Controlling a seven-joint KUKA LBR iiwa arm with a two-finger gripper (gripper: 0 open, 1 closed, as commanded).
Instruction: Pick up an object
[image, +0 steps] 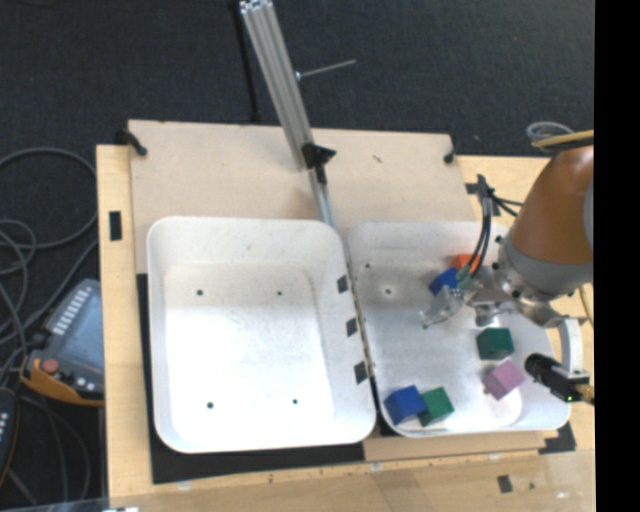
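A dark carpeted floor surrounds the pale tabletop (250, 160), which carries two shallow white bins side by side: the left bin (170, 260) in the middle of the frame and the right bin (385, 260) toward the right edge. My arm (555, 215) comes in from the right of the frame, and my end effector (448, 305) sits low over the upper middle of the right bin. Whether it is open or closed I cannot tell at this size.

The things I might pick all lie in the right bin. A small blue piece (443, 282) and an orange piece (463, 263) sit just beside my end effector, toward the upper right. A dark green block (494, 343) and a purple block (503, 379) lie lower right, and a blue cube (404, 403) touches a green cube (436, 404) against the bin's lower rim.

My worry is the blue and orange pair: they sit so close together that closing there could catch both, or nudge one aside and leave me with nothing. The two cubes at the lower rim are also awkward, since the wall crowds one side and they press on each other.

The centre-left of the right bin is bare floor, so I have free room there to descend or shift. The green and purple blocks stand apart and look like easier choices.
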